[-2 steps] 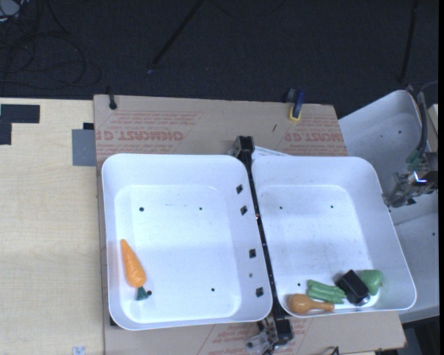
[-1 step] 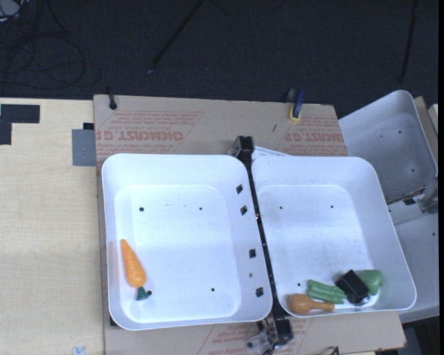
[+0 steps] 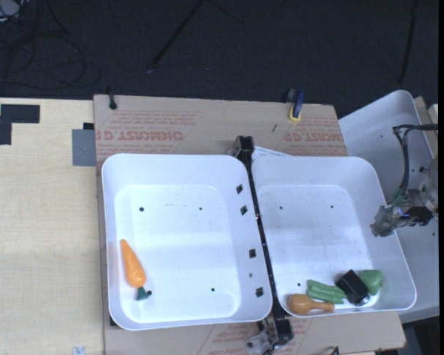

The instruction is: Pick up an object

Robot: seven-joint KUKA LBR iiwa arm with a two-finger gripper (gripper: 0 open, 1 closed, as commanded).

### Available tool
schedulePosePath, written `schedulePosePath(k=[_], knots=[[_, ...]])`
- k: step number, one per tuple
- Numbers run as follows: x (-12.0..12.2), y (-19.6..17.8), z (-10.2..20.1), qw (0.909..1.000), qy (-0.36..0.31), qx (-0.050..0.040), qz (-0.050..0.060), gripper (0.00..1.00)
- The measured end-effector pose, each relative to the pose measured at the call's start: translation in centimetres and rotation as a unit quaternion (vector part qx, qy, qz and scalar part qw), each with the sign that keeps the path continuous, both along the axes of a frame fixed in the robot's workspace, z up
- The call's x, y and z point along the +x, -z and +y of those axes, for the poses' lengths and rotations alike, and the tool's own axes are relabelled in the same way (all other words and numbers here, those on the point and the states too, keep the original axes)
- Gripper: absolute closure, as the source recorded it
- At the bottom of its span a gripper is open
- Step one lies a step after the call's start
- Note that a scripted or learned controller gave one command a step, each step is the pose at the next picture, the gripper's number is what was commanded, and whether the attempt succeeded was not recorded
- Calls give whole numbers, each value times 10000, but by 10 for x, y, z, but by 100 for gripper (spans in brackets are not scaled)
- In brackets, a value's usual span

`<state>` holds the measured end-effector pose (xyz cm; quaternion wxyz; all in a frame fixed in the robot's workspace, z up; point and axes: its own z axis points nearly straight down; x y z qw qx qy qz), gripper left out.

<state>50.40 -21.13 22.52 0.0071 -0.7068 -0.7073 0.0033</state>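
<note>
Over at the right bin's [image 3: 322, 170] right rim sits the pincer [image 3: 385, 222], can't tell its state; closest pick is the black object [image 3: 353, 285] nearer and slightly left, near corner

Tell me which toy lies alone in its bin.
The carrot, alone in the left bin. The other toys, a green pod, black block and tan pear, cluster in the right bin.
</note>
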Motion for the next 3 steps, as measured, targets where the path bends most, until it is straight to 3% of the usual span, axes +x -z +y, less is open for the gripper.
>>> schedulePosePath(k=[1,2,3], knots=[[-4,-36,-3,10000,5,-29,-74,100],[-29,-95,-3,10000,5,-35,-89,100],[-27,-138,59,10000,-27,-26,-88,100]])
